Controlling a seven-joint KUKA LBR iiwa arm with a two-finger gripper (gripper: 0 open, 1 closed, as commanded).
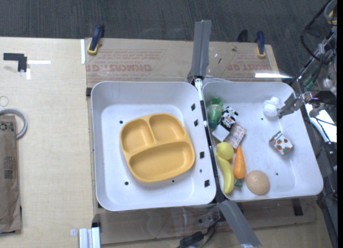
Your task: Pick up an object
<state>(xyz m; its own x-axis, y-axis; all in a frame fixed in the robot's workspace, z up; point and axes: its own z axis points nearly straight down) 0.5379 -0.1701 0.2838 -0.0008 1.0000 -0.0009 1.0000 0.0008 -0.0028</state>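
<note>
White plastic forms both shallow bins on your surface [48, 134], and they sit side by side, meeting at a central divider. The left bin [107, 188] holds a yellow divided plate [157, 147] with three compartments, lying flat near the bin's middle. The right bin [300, 182] carries the loose items you have to choose from. Along its left wall you have a green object [214, 112] at the top, a black-and-white cow-patterned toy [229, 118] just beside it, and a small brown patterned packet [236, 134] below, touching a pale flat card [220, 133]. Further down, a lemon [224, 151] sits above a banana [227, 176], with a carrot [239, 163] lying just beside them, tip pointing up the view. A tan egg-shaped object [258, 182] rests near the bin's front edge. A small white box printed with red and green [281, 143] stands apart toward the right wall. A white rounded object [271, 106] lies near the upper right of the bin. Your end effector [284, 109] reaches in from the right rim and sits right beside that white object; whether it is released or clenched cannot be told from this view, and no item can be seen between its tips.
</note>
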